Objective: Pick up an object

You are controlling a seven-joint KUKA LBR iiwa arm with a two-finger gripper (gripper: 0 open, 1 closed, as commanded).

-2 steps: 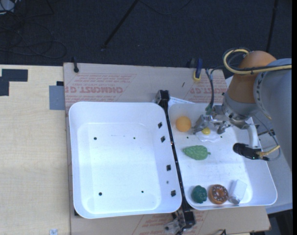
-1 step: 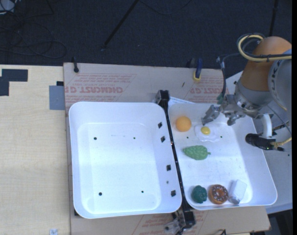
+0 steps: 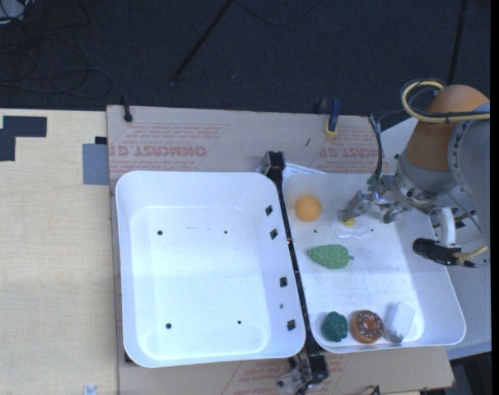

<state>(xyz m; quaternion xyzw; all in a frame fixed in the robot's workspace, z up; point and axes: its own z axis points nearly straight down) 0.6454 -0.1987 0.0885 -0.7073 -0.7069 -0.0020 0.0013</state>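
Near the front rim of the right bin (image 3: 447, 299), a donut (image 3: 366, 326) is seen, beside a dark green toy (image 3: 335, 326). An orange ball (image 3: 308, 208) sits just left of the jaws (image 3: 358, 206). Whether the jaws are open cannot be told; nothing is seen between them.

An orange ball (image 3: 308, 208) lies near the right bin's (image 3: 447, 303) far left corner, a green leafy lump (image 3: 329, 256) below it; a dark-green piece (image 3: 334, 326), sprinkled doughnut (image 3: 366, 326) and pale block (image 3: 400, 318) line the near wall.
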